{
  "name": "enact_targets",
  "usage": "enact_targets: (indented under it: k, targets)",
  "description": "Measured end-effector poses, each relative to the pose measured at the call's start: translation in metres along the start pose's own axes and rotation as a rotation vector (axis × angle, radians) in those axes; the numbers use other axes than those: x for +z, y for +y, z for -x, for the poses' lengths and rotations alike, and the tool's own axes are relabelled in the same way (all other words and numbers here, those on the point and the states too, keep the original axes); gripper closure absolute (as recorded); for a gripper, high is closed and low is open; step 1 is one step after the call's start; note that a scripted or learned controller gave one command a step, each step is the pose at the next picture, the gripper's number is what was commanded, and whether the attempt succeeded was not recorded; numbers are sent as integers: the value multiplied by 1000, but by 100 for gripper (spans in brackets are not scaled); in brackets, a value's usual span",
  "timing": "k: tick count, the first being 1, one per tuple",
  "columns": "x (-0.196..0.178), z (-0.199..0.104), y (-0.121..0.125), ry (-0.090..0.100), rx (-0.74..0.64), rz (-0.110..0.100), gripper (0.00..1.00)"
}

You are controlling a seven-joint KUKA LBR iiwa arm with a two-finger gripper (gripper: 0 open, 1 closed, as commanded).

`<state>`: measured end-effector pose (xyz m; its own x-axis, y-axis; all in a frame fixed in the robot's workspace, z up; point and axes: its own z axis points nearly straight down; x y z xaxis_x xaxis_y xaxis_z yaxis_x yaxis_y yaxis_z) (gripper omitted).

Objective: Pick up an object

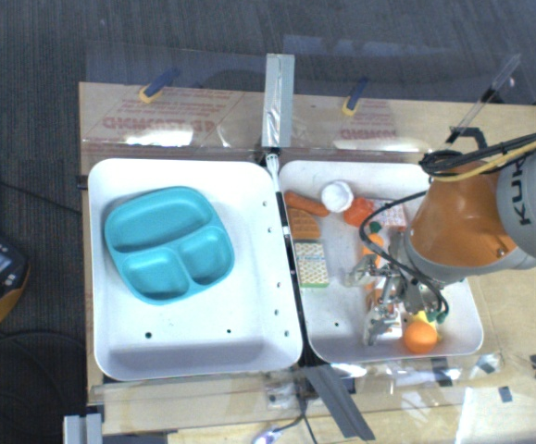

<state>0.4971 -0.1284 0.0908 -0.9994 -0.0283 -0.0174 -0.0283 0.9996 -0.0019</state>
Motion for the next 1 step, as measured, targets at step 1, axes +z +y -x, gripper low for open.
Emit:
enact_targets:
  k: [1]
  targets:
    - [0, -5, 6, -4, -34, -6, 0]
